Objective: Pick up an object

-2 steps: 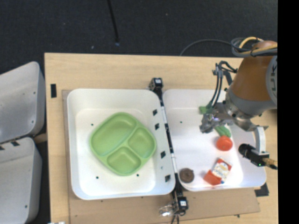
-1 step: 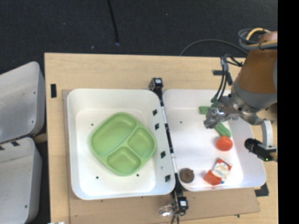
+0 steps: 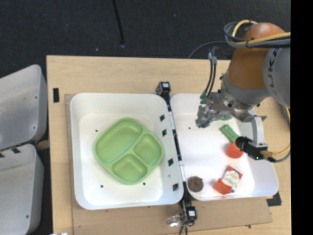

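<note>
Jaws (image 3: 204, 117) state unclear, above right bin (image 3: 193, 146) bare floor, left rim near.

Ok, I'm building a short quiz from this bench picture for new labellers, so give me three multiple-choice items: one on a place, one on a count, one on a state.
1. Where does the green divided plate lie?
A. In the left bin
B. In the right bin
C. On the bare bench

2. How many compartments does that plate have?
A. Two
B. Three
C. Five

3. What is the state of the small red and white packet?
A. Gripped by the arm
B. Lying loose near the right bin's front edge
C. Resting on the plate

Answers:
1. A: the plate sits on the floor of the left bin, left of the divider.
2. B: one long section and two smaller ones show.
3. B: it lies on the floor of the right bin, beside a brown round object, apart from the gripper further back.
</note>
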Motion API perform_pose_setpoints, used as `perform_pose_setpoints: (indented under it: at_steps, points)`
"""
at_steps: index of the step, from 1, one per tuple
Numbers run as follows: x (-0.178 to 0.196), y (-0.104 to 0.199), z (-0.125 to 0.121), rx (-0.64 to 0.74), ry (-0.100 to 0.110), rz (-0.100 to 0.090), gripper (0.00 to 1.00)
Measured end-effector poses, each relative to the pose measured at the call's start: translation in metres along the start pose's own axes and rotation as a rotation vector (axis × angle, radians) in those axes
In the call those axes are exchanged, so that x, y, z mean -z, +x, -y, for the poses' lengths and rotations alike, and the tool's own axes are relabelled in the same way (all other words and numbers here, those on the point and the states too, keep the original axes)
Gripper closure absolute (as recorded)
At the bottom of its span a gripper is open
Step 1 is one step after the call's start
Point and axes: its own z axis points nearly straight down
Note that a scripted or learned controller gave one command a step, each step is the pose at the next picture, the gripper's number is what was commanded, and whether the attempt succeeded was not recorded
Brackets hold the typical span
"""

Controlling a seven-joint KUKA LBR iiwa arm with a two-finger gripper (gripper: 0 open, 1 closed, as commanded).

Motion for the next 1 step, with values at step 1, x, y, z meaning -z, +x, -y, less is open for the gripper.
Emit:
perform_pose_setpoints:
  at_steps: [1]
  points:
    - [0.0042, 0.0456, -0.0231, 0.0, 0.0, 0.0, 1.0]
